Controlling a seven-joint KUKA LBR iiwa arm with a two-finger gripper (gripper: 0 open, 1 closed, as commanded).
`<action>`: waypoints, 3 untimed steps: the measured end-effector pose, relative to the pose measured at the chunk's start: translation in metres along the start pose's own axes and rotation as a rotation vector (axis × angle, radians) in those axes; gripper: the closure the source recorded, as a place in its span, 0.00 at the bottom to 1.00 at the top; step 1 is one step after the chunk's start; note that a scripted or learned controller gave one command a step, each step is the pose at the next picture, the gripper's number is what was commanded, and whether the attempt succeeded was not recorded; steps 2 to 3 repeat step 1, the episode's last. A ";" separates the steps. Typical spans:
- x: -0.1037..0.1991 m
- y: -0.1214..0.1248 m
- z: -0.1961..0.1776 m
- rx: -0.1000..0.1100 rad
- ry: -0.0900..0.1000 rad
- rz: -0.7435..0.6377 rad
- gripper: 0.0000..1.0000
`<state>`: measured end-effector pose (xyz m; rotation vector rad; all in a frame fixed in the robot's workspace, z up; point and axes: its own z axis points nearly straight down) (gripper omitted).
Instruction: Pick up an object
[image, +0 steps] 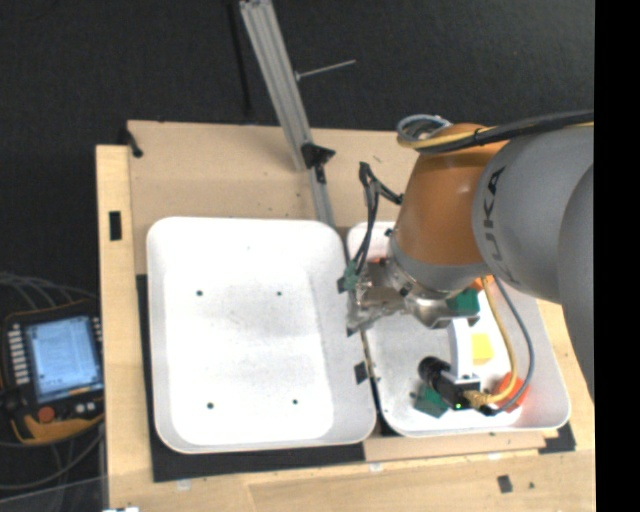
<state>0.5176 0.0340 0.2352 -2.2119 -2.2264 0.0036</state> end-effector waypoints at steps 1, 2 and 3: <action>0.051 0.014 0.004 -0.004 0.001 -0.001 1.00; 0.051 0.014 0.004 -0.004 0.001 -0.001 1.00; 0.051 0.014 0.004 -0.004 0.001 -0.001 1.00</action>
